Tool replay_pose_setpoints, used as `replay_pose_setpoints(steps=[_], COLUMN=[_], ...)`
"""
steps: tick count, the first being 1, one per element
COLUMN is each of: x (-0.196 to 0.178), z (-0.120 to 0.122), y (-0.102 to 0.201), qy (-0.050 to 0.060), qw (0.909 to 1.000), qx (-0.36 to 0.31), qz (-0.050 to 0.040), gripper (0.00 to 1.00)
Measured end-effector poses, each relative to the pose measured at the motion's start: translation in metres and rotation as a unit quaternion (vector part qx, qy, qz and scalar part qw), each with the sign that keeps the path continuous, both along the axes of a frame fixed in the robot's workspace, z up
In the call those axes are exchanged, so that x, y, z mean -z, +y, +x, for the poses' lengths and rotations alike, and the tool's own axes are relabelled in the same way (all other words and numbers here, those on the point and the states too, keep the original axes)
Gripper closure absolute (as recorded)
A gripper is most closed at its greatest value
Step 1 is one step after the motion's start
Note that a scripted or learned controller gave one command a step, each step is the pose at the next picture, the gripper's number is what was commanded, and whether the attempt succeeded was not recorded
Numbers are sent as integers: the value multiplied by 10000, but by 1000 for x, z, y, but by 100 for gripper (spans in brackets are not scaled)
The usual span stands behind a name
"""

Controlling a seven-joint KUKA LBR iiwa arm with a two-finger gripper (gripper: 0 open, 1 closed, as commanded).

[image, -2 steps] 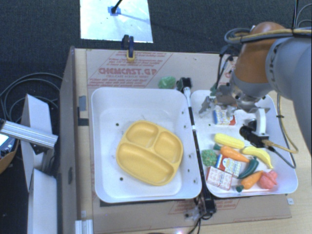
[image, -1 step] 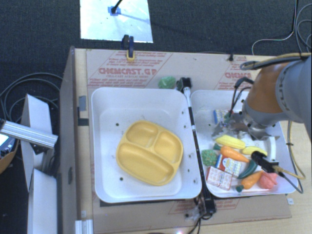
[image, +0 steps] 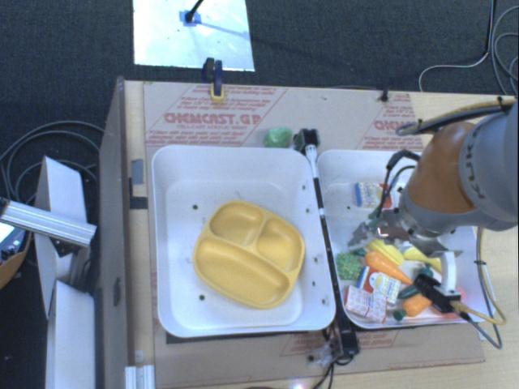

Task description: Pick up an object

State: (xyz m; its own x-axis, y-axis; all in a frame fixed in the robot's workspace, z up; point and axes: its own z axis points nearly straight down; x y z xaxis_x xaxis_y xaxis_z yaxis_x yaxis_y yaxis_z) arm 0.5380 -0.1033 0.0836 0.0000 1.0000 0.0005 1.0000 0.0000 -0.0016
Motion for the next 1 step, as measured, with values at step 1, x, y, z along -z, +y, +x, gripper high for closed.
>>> replay_pose_setpoints(steps=[1], x=[-11], z=[3], y=[0], qy=[-29], qw=[10000], qx=[-6], qz=[-5], gripper=[100])
